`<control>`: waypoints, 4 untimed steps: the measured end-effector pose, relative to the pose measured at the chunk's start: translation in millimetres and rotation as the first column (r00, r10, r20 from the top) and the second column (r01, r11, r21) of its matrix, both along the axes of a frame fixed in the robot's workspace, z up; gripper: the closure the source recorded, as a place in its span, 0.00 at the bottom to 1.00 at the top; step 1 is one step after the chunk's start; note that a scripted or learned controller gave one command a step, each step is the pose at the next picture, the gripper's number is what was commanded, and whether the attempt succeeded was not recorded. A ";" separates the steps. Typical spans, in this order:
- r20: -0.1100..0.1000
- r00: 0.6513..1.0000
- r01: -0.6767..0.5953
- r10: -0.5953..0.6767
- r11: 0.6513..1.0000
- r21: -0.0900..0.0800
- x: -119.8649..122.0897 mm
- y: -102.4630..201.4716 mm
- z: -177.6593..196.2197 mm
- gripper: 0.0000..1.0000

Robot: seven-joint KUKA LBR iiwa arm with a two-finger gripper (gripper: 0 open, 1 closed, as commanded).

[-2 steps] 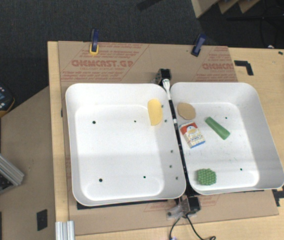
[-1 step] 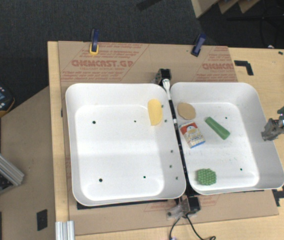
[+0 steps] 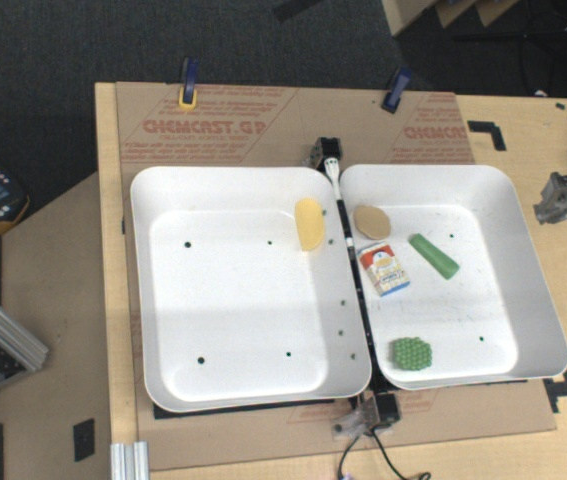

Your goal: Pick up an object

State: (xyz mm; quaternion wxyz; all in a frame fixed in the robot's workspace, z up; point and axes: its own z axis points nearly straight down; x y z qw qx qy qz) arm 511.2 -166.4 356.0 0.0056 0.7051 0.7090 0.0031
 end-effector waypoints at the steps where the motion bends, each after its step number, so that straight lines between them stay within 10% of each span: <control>1: -0.006 1.000 0.011 -0.011 1.000 -0.002 -30.1 -60.9 32.8 1.00; 2: -0.027 1.000 0.005 -0.005 1.000 0.010 -13.2 -45.5 -118.0 1.00; 4: -0.003 1.000 0.006 -0.006 1.000 -0.002 -32.0 -58.6 9.0 1.00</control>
